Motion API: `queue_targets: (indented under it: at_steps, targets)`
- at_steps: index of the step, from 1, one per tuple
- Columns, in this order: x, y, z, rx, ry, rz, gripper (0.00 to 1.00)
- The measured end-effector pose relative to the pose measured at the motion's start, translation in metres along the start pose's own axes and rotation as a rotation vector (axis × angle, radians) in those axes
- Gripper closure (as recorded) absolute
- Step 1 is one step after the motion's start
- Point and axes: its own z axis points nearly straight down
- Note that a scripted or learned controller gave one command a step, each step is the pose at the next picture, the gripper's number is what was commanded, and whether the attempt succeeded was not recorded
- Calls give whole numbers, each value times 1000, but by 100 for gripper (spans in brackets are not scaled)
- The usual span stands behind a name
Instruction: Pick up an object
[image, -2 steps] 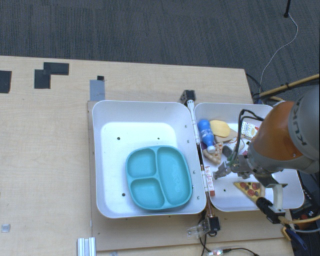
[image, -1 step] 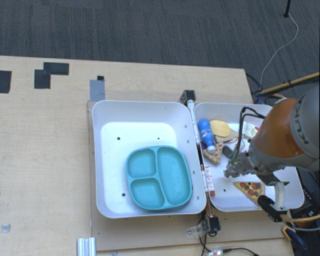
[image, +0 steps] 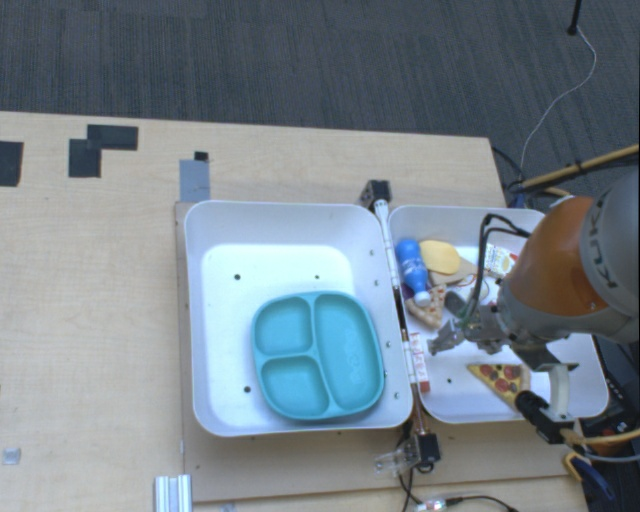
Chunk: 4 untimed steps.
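The blue bottle (image: 408, 262), yellow piece (image: 441, 257) and pizza slice (image: 498, 377) lie in the right bin (image: 590, 398), so my tool (image: 462, 327) hangs low among them, seeking a grasp. Whether it's apart or together, I cannot tell. The teal divided plate (image: 318, 353) sits in the left bin (image: 215, 300).

We are counting two white bins (image: 200, 300) and one blue divided tray (image: 318, 353). We are also noting one blue bottle (image: 411, 268), one yellow item (image: 441, 257) and one pizza slice (image: 498, 378).

Bright, even overhead light. Soft shadow along left bin (image: 197, 300) inner walls. Mild glare on bin floor. Focus slightly soft throughout.
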Motion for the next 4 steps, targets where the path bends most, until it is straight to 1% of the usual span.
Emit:
queue_targets:
  at_steps: [1, 2, 3, 4]
  targets:
    - [0, -4, 21, 8, -1, 7, 0]
    - [0, -1, 10, 2, -1, 4, 100]
    - [0, -1, 10, 2, -1, 4, 0]
    - [1, 0, 0, 0, 0, 1, 100]
